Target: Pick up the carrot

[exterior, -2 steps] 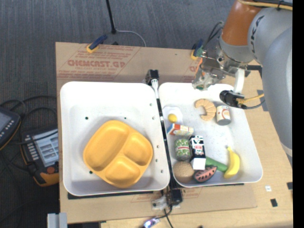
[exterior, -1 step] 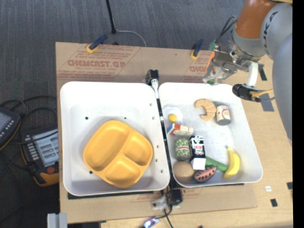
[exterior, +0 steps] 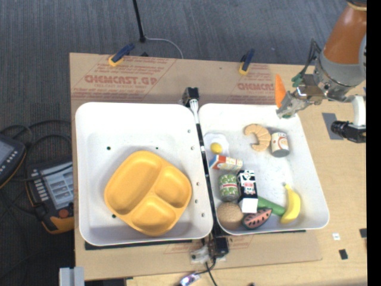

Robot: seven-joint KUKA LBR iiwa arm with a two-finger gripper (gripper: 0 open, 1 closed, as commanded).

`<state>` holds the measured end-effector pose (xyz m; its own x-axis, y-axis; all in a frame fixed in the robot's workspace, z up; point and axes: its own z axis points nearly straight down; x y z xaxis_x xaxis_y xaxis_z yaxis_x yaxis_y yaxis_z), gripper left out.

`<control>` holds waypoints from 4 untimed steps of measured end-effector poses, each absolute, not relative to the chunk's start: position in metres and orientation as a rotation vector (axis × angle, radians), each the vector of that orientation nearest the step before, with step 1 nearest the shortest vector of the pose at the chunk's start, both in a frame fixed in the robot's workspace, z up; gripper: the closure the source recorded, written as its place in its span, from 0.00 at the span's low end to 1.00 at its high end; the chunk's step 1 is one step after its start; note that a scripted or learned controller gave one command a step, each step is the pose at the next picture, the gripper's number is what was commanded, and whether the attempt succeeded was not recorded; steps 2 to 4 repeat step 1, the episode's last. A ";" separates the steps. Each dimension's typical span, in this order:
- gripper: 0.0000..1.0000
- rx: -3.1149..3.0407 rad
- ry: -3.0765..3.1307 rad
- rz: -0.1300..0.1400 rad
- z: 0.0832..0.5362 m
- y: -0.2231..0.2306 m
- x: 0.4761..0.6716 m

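Observation:
The carrot (exterior: 279,90) is a small orange wedge standing nearly upright over the far rim of the right bin (exterior: 312,159). It hangs at the left side of my gripper (exterior: 287,106), whose fingers are shut on its lower end. The carrot is raised off the bin floor, above and to the right of the croissant (exterior: 258,136). The arm's orange band (exterior: 347,25) is at the upper right.
The right bin holds a small can (exterior: 279,143), banana (exterior: 291,204), watermelon slice (exterior: 257,219), green can (exterior: 228,186), milk carton (exterior: 247,183), brown round item (exterior: 230,213) and an egg (exterior: 215,143). A yellow divided plate (exterior: 149,190) lies in the left bin (exterior: 95,124).

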<state>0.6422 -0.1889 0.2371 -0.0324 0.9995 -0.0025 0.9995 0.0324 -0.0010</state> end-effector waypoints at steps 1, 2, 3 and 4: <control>1.00 2.319 2.123 -0.003 0.161 -0.138 0.609; 1.00 2.319 2.123 -0.003 0.161 -0.138 0.609; 1.00 2.319 2.123 -0.003 0.161 -0.138 0.609; 1.00 2.319 2.123 -0.003 0.161 -0.138 0.609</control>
